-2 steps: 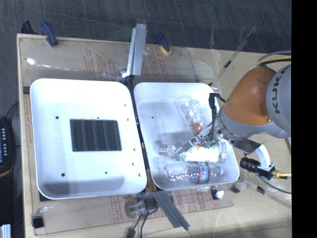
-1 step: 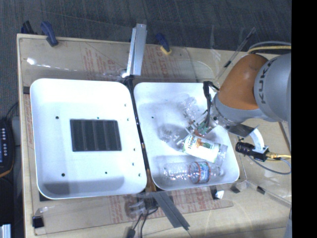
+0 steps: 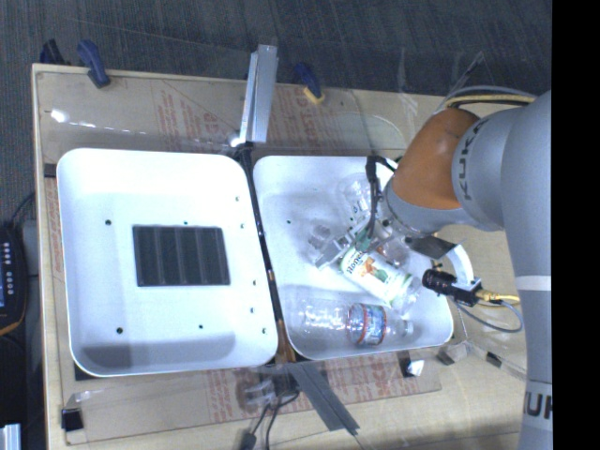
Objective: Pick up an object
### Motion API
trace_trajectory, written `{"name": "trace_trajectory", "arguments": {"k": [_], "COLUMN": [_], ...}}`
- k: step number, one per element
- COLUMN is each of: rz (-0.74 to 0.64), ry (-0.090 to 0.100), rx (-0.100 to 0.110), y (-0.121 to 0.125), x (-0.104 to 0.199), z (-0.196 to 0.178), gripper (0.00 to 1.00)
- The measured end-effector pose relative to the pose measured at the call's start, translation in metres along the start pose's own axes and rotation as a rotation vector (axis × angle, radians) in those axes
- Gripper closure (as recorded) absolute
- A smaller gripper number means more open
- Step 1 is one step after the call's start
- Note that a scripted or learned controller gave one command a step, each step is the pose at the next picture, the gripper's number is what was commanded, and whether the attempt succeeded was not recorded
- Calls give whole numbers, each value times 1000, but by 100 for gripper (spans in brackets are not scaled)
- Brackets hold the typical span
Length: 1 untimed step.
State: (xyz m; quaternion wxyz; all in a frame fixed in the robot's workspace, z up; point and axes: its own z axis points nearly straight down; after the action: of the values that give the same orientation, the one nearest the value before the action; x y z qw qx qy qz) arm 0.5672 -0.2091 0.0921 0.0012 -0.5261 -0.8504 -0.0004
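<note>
The gripper [image 3: 373, 240] hangs over the right bin [image 3: 281, 195]. Whether it grips anything, I cannot tell. Below it, a white labelled bottle [image 3: 373, 272] lies with its long axis running upper-left to lower-right.

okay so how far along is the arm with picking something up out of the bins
Done: the arm has reached into the right bin. In hand: its gripper sits low beside the white carton; a grasp isn't visible. Left: lifting something out; the clear bottle lies untouched along the bin's near wall.

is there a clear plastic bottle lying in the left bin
No, the clear plastic bottle lies on its side in the right bin; the left bin shows a dark grille.
</note>
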Motion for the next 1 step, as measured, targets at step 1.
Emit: {"name": "trace_trajectory", "arguments": {"k": [1], "rz": [-3], "ry": [-2], "rx": [-2], "y": [1], "x": [0], "z": [-12], "gripper": [100]}}
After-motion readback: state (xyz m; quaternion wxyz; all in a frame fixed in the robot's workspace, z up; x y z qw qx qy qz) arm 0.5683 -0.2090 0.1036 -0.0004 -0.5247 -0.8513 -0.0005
